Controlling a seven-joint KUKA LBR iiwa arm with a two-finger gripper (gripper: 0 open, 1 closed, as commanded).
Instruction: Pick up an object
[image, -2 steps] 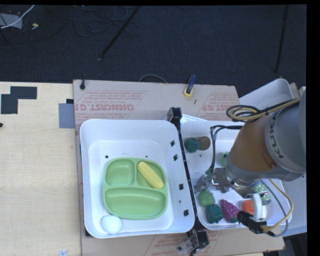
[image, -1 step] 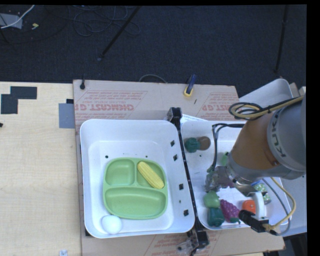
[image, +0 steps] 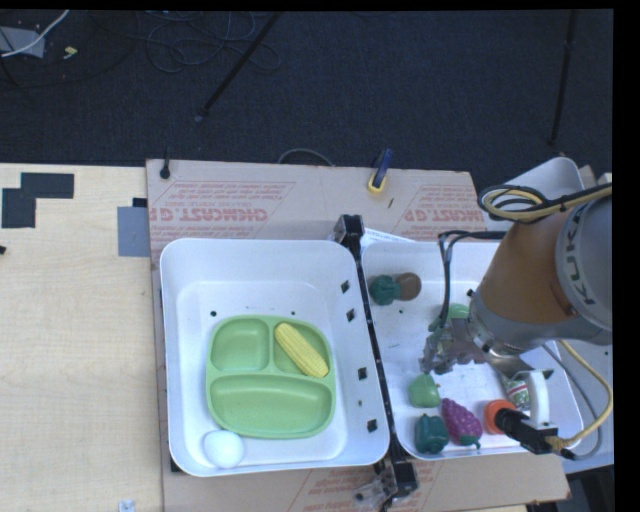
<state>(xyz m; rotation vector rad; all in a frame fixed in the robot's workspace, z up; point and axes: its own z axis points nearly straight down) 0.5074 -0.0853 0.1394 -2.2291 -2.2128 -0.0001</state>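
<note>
Gripper (image: 437, 352) low in right bin (image: 400, 440), finger state unreadable from here, light green piece (image: 424, 391) just at its 6 o'clock, purple grapes (image: 461, 420) and dark green pepper (image: 431, 433) further toward 5.

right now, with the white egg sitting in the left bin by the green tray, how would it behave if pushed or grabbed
The white egg looks smooth and rounded, so a push would probably roll it along the bin floor until it meets the green tray or the wall. Its curved, glossy-looking surface might slip out of a two-finger pinch. It seems rigid, likely a light toy.
</note>
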